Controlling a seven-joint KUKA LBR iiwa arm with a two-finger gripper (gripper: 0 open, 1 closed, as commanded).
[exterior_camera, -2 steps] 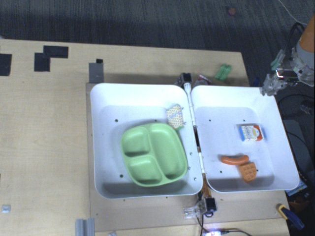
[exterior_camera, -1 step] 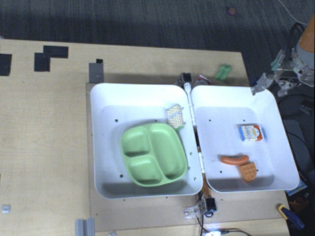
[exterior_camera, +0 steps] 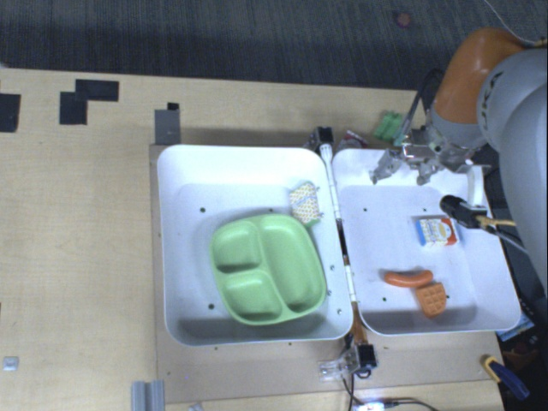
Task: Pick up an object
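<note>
Where dark carpet [exterior_camera: 257, 15] ends, a pale bench [exterior_camera: 77, 255] bears two bins [exterior_camera: 171, 229].

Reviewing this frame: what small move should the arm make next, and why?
Probably shift the gripper toward the near side of the right bin and lower it over the small blue and white packet. The gripper sits at the bin's far edge with nothing between its fingers, and the packet lies flat with bare floor around it, apart from the sausage and waffle.
</note>
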